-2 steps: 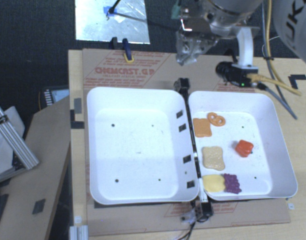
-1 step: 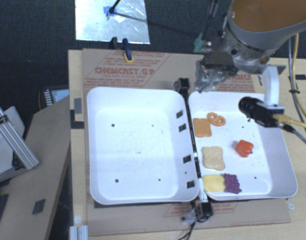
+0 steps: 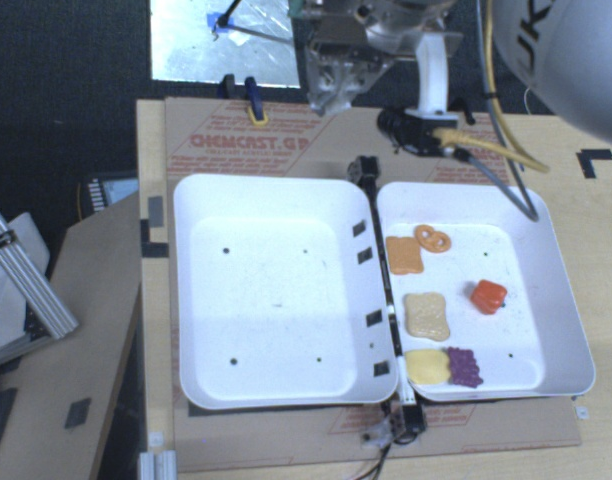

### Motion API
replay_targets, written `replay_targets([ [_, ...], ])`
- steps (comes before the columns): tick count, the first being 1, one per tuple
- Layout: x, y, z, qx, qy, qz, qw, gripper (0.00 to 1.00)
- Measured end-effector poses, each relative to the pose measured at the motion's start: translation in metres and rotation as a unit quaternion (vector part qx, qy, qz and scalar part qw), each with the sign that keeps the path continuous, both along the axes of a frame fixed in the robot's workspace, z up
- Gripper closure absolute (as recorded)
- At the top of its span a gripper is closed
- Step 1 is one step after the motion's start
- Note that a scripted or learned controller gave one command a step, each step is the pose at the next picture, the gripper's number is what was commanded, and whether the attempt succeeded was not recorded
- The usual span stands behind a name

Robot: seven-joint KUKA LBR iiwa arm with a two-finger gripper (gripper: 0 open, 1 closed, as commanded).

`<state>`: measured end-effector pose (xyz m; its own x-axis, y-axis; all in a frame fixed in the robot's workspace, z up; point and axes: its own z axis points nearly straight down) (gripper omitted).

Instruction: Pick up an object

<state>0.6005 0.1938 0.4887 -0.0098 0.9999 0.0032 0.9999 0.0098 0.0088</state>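
Observation:
The right bin (image 3: 546,268) holds several small items: an orange square slice (image 3: 404,255), a pretzel (image 3: 432,238), a red pepper (image 3: 489,295), a beige bread slice (image 3: 426,316), a yellow piece (image 3: 427,366) and a purple grape bunch (image 3: 464,367). My gripper (image 3: 331,88) hangs high above the bench's far edge, behind the seam between the bins and well away from every item. Nothing shows between its fingers.
The left bin (image 3: 186,268) is a white tray with a few dark dots on its floor. A black divider with clips (image 3: 376,268) runs between the bins. A blue and yellow clamp (image 3: 254,103) sits at the bench's far edge.

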Motion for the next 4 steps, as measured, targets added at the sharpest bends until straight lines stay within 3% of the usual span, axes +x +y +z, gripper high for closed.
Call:
replay_targets([
  [1, -0.065, -0.067, -0.109, -0.0032, 0.01, -0.007, 0.9999, 1.0],
  [2, -0.107, -0.118, -0.095, -0.0015, 0.004, -0.006, 1.0, 1.0],
  [3, -0.114, -0.079, 0.03, 0.0006, -0.003, -0.001, 1.0, 1.0],
  [4, -0.044, -0.027, -0.003, -0.0012, 0.003, -0.002, 1.0, 1.0],
])
